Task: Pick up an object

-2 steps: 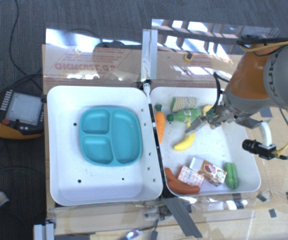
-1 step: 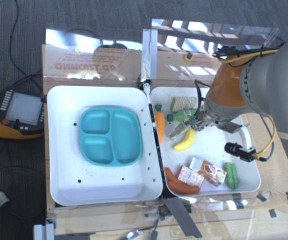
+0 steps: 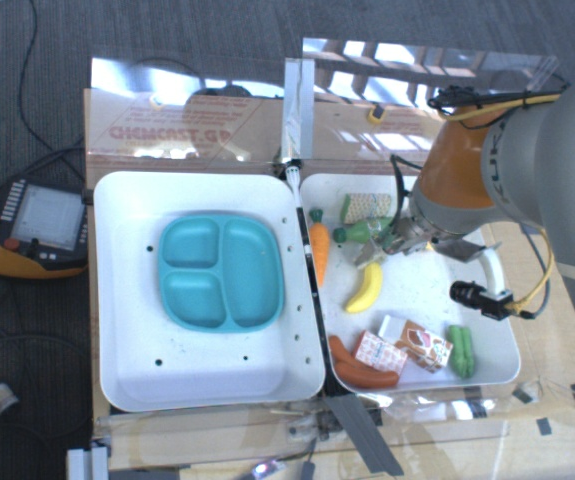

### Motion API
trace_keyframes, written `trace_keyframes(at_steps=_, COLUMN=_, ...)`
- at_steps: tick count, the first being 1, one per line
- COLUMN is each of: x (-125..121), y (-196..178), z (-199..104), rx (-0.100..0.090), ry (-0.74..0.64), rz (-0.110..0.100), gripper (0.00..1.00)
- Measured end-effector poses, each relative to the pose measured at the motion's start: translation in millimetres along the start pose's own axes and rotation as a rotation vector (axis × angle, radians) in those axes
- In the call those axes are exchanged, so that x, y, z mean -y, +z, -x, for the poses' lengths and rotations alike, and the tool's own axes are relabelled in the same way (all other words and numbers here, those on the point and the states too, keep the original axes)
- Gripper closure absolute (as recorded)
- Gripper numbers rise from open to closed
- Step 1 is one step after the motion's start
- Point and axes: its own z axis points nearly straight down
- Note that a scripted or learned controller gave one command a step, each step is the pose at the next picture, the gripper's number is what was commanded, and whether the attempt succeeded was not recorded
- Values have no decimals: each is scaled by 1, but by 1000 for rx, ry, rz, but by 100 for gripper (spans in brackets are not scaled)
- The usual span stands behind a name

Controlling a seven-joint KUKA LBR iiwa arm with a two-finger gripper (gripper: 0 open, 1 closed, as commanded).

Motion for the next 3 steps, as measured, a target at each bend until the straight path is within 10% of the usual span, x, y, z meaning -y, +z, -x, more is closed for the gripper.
trace_keyframes(at_steps=1, x=41, y=8, z=43, rx=2, ry=49, rz=0, gripper=100)
trace_keyframes(at_steps=2, x=113, y=-94, z=-4, rx=-6, ry=34, rz=-14, gripper=100)
trace_keyframes(at_steps=3, x=113, y=-94, z=-4, rx=-6, ry=34, rz=-14, gripper=0)
